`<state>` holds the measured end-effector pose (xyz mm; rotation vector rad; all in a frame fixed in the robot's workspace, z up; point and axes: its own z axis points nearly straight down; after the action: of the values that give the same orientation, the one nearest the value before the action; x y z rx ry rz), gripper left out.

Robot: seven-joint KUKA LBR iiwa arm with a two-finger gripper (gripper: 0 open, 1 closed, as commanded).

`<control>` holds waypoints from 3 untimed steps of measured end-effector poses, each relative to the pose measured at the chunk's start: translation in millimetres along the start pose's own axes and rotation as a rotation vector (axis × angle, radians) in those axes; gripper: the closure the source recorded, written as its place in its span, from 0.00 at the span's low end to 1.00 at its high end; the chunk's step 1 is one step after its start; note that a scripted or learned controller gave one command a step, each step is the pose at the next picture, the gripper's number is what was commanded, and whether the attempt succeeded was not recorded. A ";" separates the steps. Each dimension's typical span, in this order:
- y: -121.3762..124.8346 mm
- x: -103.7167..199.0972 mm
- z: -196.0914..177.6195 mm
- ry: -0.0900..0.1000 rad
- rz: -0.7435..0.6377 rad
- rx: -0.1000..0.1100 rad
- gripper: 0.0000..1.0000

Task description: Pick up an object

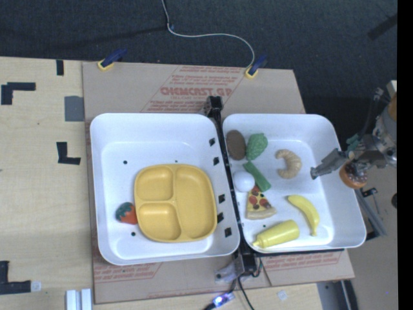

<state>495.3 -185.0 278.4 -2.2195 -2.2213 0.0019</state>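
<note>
Croissant (pixel 288 163), one, lies near the pincer (pixel 317 171); its state I cannot tell.

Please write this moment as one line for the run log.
gripper: over right bin edge, holds nothing | nearest: croissant | also: banana, pizza | left bin: yellow plate

A sheet of brown cardboard (pixel 193 89) with red print is lying under the two white bins (pixel 106 173), and two small clips, seemingly yellow and blue, (pixel 111 59) are gripping its far edge. A thin white cable (pixel 193 34) is trailing over the dark floor (pixel 290 18) beyond, while black tape marks (pixel 17 92) are showing on the wooden bench (pixel 39 205) at left.
</note>
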 end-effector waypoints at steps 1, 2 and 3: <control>-4.4 -1.7 44.4 0.001 0.000 0.004 0.00; -8.2 2.0 108.6 0.002 0.000 0.006 0.00; -11.0 7.0 153.2 0.002 0.000 0.005 0.00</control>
<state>484.1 -178.0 125.3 -2.2159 -2.2182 0.0051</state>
